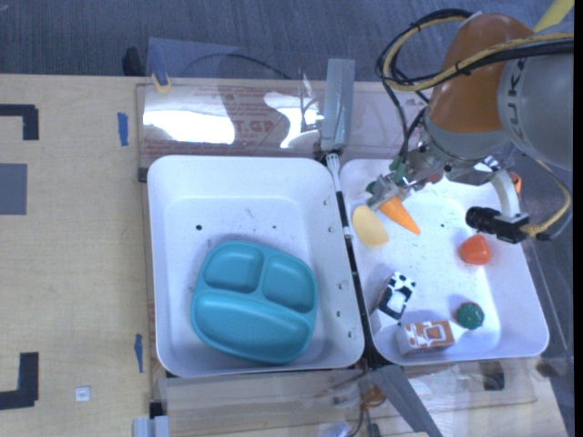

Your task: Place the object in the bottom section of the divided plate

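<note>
Two shallow white bins are sitting side by side on the bench. A teal plastic divided plate [255, 301] is lying in the left bin [173, 189], toward its near edge, with two small sections on the far side and one long section on the near side. The two-finger gripper [393, 189] is hanging over the far left corner of the right bin [528, 335]; whether it is open or closed I cannot tell. An orange carrot-shaped toy [401, 214] is lying just under it, touching a pale yellow rounded object [370, 227] by the left wall. An orange-red ball [475, 249] is resting nearer the right edge. A black-and-white toy [395, 295], a small brown-and-white box [426, 335] and a dark green ball [469, 315] are sitting along the near edge.
</note>
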Controlling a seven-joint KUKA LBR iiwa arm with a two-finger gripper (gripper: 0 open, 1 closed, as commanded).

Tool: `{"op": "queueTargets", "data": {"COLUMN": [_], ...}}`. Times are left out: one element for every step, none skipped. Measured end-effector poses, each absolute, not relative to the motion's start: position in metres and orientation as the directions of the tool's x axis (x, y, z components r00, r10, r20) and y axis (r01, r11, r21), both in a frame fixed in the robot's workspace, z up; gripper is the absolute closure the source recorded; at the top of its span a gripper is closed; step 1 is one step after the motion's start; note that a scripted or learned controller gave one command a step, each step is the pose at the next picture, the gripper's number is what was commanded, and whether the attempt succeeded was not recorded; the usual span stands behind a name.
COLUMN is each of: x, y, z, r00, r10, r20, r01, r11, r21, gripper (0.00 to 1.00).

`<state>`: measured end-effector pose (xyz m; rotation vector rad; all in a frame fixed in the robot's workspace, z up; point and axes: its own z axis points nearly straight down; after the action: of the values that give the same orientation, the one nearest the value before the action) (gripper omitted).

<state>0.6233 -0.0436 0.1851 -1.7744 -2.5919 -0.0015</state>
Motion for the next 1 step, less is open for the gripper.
{"op": "queueTargets", "data": {"x": [0.5651], "y": [0.0153], "z": [0.1927], "r00": [-0.341], "r10": [0.94], "r20": [0.002], "r01": [0.94], "r11": [0.341], "r21": [0.001], "gripper": [1.0]}}
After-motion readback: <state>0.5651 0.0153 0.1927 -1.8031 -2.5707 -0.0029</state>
